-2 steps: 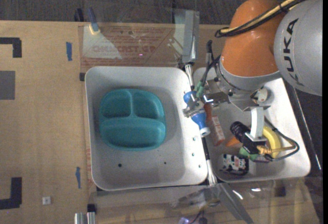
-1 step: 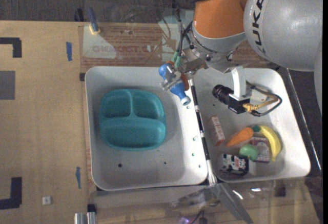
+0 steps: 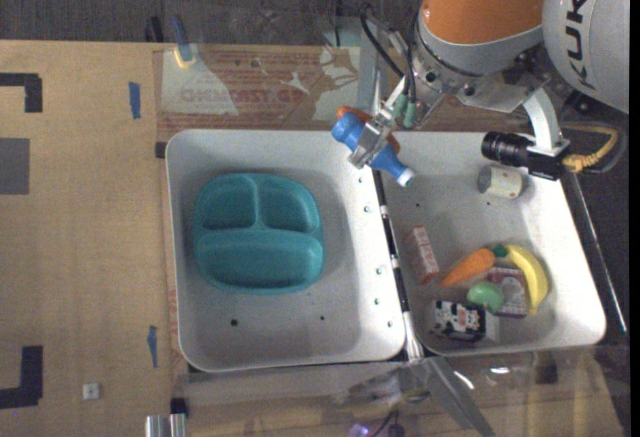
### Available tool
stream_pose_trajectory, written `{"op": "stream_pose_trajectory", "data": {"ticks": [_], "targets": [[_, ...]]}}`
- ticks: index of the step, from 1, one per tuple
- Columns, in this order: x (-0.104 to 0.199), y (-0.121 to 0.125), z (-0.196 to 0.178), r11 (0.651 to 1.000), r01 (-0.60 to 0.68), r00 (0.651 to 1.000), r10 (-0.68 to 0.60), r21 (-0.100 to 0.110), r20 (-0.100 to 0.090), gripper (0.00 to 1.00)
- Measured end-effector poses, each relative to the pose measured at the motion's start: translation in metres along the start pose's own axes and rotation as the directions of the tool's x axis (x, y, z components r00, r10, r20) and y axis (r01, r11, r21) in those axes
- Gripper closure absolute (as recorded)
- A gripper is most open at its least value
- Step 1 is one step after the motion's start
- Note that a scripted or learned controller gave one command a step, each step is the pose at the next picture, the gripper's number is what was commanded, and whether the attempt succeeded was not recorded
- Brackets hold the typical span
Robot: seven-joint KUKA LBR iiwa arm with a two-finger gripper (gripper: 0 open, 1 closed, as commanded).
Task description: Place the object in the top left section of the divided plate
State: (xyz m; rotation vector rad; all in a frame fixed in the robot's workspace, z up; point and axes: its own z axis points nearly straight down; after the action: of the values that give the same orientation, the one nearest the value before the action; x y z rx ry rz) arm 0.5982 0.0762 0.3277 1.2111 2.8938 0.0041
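A teal divided plate point(image 3: 258, 231) lies in the left white bin point(image 3: 200, 325), with two small sections at the top and one wide section below. My gripper point(image 3: 371, 141) hangs above the ridge between the two bins, right of the plate. It is shut on a small blue bottle point(image 3: 358, 139) with an orange cap, which lies tilted between the fingers, its light blue end pointing down to the right.
The right bin point(image 3: 560, 325) holds a carrot point(image 3: 466, 267), a banana point(image 3: 530, 273), a green item point(image 3: 486, 294), a brown bar point(image 3: 424, 253), a black and white carton point(image 3: 461, 320) and a small white cylinder point(image 3: 501, 181). A black camera mount point(image 3: 520, 153) juts over that bin.
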Motion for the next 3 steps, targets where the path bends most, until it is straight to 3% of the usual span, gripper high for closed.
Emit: {"op": "stream_pose_trajectory", "data": {"ticks": [1, 2, 3], "targets": [[0.063, 0.052, 0.006, 0.976, 0.219, 0.976, -0.219, -0.001, -0.001, 1.00], [0.056, 0.095, 0.059, 0.958, 0.288, 0.958, -0.288, 0.000, -0.003, 1.00], [0.064, 0.113, 0.116, 0.933, 0.360, 0.933, -0.360, 0.000, -0.003, 1.00]]}}
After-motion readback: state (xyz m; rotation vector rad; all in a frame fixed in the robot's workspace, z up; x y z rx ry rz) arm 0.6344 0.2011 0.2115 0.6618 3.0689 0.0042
